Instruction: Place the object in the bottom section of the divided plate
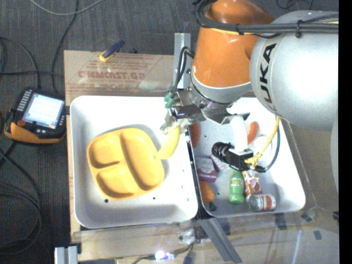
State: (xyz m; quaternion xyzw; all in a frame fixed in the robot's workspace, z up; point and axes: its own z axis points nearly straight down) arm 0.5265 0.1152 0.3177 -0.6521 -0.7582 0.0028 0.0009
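Gripping a banana [170, 142] in the hand [175, 122], dangling it just right of the yellow divided plate [125, 161] in the left bin [82, 202].

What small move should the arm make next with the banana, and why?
Probably move the gripper left and toward the view's bottom edge, until it hangs over the bottom section of the divided plate. The banana seems to hang from the gripper beside the plate's right rim, with its lower tip just at that rim, so releasing now would likely miss that section.

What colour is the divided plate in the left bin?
Yellow-orange; the divided plate shows best in the camera view.
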